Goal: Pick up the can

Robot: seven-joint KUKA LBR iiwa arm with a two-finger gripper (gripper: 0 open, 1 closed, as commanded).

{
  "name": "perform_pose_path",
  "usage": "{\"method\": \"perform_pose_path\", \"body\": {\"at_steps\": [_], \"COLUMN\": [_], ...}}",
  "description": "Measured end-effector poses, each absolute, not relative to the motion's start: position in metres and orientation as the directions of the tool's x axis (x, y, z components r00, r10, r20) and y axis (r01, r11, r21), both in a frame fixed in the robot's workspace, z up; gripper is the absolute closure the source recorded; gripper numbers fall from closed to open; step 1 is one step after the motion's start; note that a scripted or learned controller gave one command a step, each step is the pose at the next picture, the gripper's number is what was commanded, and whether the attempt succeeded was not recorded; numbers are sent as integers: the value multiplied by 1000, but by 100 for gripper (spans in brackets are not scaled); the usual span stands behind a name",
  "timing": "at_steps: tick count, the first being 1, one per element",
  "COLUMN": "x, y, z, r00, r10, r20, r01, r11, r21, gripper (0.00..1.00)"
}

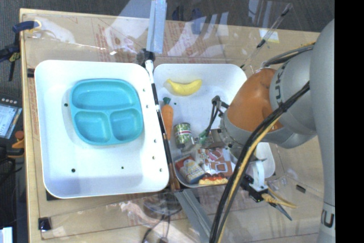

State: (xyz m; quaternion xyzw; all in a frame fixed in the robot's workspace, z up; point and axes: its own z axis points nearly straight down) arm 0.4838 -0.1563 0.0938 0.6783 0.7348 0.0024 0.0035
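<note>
Bench with two white bins; the can [182, 134] stands in the right bin [227, 74].
Just right of the can is the gripper [208, 136] (open or shut, I cannot tell); a carrot [167, 117] lies left, a banana [183, 86] above, packets [205, 169] below.

The pale wooden surface [85, 37] carries two white bins: the left bin [51, 168], and touching its right side, the right bin [227, 74].

One fixed camera looks down at a slant on both white bins [45, 122].
</note>
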Motion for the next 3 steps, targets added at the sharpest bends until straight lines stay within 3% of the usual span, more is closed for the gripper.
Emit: {"method": "perform_pose_path", "body": {"at_steps": [1,2,3], "x": [485,484,482], "y": [-156,-156,-129], "z": [104,103,99], "r00": [-86,-86,-144], "r10": [996,996,990], "r20": [-3,-3,-11], "r01": [996,996,989], "r11": [86,86,144], "r21": [9,8,17], "gripper": [100,0,0]}}
